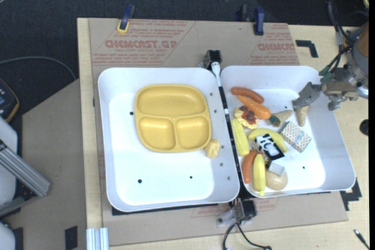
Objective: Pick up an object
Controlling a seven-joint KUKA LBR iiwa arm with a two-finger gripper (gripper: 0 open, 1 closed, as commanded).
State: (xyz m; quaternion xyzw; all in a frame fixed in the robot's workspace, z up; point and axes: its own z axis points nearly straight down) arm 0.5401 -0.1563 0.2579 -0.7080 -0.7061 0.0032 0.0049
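The right bin (pixel 334 143) holds a heap of toy foods. Among them are a red sausage (pixel 247 94), a carrot (pixel 258 110), a corn cob (pixel 239 136), a banana (pixel 265 136), a black-and-white piece (pixel 271 146), a checkered box (pixel 296 137) and a potato (pixel 277 180). My gripper (pixel 319 100) hangs over the bin's upper right part, to the right of the heap. It is open, with nothing between its spread fingers (pixel 304 96). A small beige piece (pixel 302 116) lies just below the left finger.
The left bin (pixel 117 173) holds a yellow compartment tray (pixel 173 117) and a small pale yellow piece (pixel 211 149) by its right wall. A ridge (pixel 222 120) divides the bins. Clamps (pixel 124 19) sit at the board's far edge.
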